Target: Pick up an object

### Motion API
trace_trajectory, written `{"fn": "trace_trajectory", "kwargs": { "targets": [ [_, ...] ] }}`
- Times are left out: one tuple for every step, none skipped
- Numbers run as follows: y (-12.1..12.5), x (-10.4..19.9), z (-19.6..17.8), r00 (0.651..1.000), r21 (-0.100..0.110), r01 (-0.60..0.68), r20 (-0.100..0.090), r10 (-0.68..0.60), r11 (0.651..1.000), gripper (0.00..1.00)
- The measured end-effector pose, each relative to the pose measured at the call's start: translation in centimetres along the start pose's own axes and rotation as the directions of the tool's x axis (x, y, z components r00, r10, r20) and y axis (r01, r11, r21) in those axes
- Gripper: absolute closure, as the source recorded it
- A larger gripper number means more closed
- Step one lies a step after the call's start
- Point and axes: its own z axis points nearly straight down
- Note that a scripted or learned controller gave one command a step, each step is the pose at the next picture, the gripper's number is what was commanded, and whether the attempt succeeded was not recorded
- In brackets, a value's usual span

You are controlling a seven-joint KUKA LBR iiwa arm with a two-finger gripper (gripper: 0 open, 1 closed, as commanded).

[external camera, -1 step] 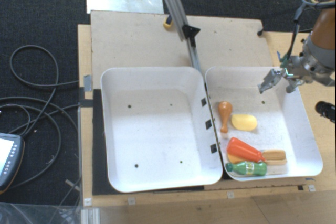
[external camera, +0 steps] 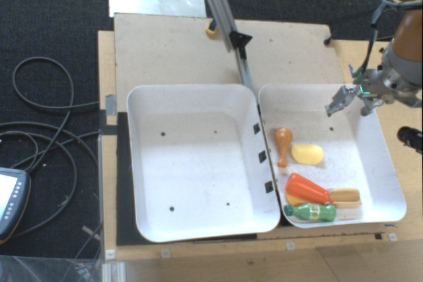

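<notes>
The grey two-finger gripper [external camera: 350,100] hangs above the far right part of the shallow white right-hand bin [external camera: 383,162], its fingers spread apart with nothing between them. In that bin's near half lie a pale yellow lemon-shaped toy [external camera: 307,154], an orange drumstick [external camera: 283,142], an orange carrot [external camera: 308,189] and a green bottle [external camera: 312,211].

I have one fixed camera, mounted above the bench [external camera: 172,49] and looking down at a slant, so the far edge of the bench sits toward the top of the view and the near edge at the bottom. It stands far enough back to take in both white bins whole: the left bin [external camera: 142,162] near centre, the right bin [external camera: 380,162] toward the right side. Dark floor with cables [external camera: 39,109] fills the left margin. The arm [external camera: 403,56] enters at the right edge.
</notes>
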Motion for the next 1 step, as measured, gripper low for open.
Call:
{"fn": "trace_trajectory", "kwargs": {
  "targets": [
    [0.95,-0.13,5.48,1.0,0.004,-0.002,0.0,0.002,1.0,0.0]
  ]
}}
